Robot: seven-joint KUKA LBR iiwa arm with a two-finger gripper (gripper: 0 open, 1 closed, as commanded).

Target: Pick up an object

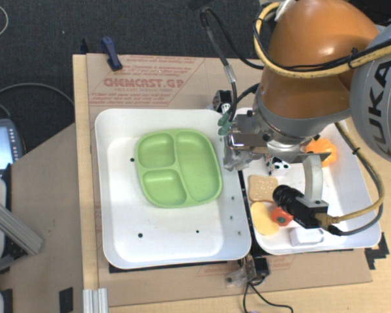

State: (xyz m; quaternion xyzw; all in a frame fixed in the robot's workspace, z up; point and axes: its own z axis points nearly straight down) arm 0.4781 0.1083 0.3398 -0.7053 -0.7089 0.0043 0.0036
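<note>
My gripper (246,150) hangs over the near-left part of the right bin (352,233), mostly hidden under the big orange wrist band. Just below it in that bin lie a tan square cracker-like piece (261,186), a pale yellow disc (265,222) and a small red piece (281,217). A white die with black dots (278,166) sits close under the wrist. An orange object (324,150) peeks out on the wrist's right. A white block (305,236) rests near the bin's front edge.
The left bin (117,207) holds a green divided plate (178,167) in its middle. A ridge (242,204) separates the two bins. A blue clip (111,52) lies on the cardboard sheet (143,77) behind the bins.
</note>
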